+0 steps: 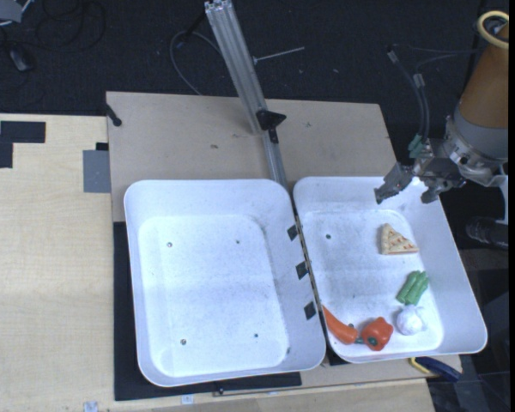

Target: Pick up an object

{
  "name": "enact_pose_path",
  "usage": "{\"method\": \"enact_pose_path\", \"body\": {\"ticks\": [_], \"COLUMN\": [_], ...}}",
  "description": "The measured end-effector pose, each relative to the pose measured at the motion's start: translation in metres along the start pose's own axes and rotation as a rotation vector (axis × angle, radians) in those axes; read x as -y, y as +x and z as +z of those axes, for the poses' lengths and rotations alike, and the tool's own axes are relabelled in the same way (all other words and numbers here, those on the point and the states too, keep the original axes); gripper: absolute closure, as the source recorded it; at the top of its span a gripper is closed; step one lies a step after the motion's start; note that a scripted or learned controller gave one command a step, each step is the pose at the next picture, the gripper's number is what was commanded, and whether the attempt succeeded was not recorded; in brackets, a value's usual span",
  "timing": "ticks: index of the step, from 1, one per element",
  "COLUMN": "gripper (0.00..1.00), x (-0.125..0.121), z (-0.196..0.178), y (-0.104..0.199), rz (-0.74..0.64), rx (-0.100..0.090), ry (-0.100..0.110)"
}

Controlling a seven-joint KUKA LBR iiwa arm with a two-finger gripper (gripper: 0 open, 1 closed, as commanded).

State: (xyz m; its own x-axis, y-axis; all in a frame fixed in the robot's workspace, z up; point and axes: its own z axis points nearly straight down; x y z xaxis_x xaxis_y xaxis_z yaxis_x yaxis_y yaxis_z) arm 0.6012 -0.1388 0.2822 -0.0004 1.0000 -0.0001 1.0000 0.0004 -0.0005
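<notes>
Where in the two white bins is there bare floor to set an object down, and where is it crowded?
The left bin has bare floor wall to wall. In the right bin, the floor left of the cracker wedge is free. Its near corner is crowded: carrot, red pepper, white ball, green pod.

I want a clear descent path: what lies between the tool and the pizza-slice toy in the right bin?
Nothing: in the camera view, just bare white floor of the right bin separates the open tool from the pizza-slice toy.

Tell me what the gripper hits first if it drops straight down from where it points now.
Probably bare floor of the right bin near its far rim. The gripper, fingers spread, sits above that corner; the tan wedge lies nearer the camera, likely off the line, though depth is unclear.
</notes>
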Motion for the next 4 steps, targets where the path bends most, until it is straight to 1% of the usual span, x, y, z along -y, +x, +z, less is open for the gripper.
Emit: {"method": "enact_pose_path", "body": {"ticks": [1,2,3,4], "gripper": [0.0,1.0,1.0,1.0], "x": [-0.044,-0.046,0.029,-0.042], "z": [0.092,0.076,0.136,0.135], "y": [-0.073,-0.071,-0.061,-0.05], "rz": [0.004,0.001,0.001,-0.001], "rx": [-0.001,0.0,-0.002,0.0], "ry": [0.009,0.0,0.005,0.0]}}
